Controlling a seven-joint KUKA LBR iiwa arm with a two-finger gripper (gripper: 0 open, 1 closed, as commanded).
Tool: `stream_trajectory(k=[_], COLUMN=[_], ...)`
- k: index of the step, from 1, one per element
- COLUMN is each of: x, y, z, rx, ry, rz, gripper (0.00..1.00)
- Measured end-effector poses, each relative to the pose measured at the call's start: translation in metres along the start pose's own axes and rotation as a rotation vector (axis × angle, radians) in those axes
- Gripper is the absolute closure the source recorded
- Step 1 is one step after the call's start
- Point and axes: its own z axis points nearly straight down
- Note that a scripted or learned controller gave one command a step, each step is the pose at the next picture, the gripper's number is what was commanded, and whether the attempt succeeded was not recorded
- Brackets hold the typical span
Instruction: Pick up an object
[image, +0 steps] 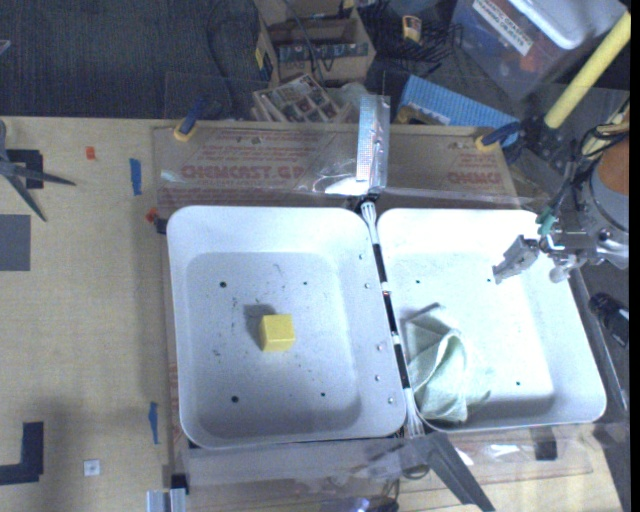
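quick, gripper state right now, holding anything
gripper: over the right bin, nothing seen between its fingers; open or shut cannot be told.

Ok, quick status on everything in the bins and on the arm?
Yellow block: loose on the left bin floor, near the middle, untouched.
Cloth: crumpled in the right bin, against its left wall at the near side.
Gripper: over the right bin's far right part, apart from the cloth, holding nothing I can see.
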Motion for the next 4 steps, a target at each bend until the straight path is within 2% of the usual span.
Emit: stream_trajectory(k=[1,2,3,4], x=[0.025,-0.022,-0.024,-0.026], y=[0.000,0.040,-0.024,-0.023], z=[0.092,0.167,0.169,0.158], rx=[0.003,-0.004,-0.006,-0.012], ry=[0.001,-0.001,0.001,0.001], rz=[0.439,0.253,0.412,0.417], gripper=[0.00,0.00,0.00,1.00])
